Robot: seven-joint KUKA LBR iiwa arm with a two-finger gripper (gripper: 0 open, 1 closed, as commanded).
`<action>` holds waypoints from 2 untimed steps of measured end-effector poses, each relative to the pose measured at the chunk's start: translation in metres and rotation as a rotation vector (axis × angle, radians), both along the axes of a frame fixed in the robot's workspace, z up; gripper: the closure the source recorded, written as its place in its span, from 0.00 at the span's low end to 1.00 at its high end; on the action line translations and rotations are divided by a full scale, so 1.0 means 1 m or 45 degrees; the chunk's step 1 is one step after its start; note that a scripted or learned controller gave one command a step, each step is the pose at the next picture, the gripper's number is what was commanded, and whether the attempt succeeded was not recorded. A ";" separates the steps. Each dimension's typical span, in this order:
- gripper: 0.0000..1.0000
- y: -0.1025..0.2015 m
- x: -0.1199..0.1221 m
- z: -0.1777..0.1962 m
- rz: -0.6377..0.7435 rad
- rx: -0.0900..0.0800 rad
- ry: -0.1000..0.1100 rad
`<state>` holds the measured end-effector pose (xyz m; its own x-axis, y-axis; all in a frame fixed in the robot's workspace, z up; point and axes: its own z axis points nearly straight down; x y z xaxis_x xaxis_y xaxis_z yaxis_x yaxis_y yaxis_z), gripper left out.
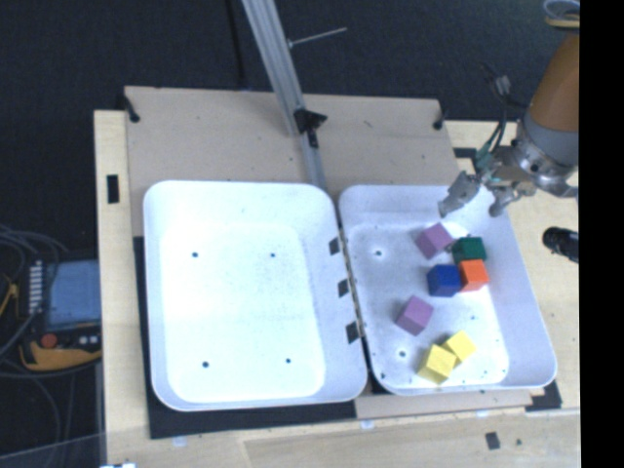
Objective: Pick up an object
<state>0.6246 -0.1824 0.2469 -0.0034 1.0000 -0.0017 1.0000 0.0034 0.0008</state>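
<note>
Camera view: the gripper (475,195) hovers at the right bin's (517,305) one o'clock corner, fingers parted and holding nothing. A purple cube (434,239) lies just toward seven o'clock, beside green (469,250), orange (474,274) and blue (444,280) cubes. A clean pick likely means straddling the purple cube's free sides.

Two white bins (244,195) on a pale tan desk (370,125), the right bin (522,339) with two purple cubes (434,239), one green (469,249), one orange (475,274), one blue (444,280) and two yellow (438,362), beside a grey arm (558,139) banded orange.
</note>
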 end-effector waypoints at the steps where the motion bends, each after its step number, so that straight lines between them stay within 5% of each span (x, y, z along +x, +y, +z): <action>1: 0.00 0.000 0.000 0.000 0.001 -0.001 0.001; 2: 0.00 0.002 0.000 -0.062 -0.002 0.001 0.006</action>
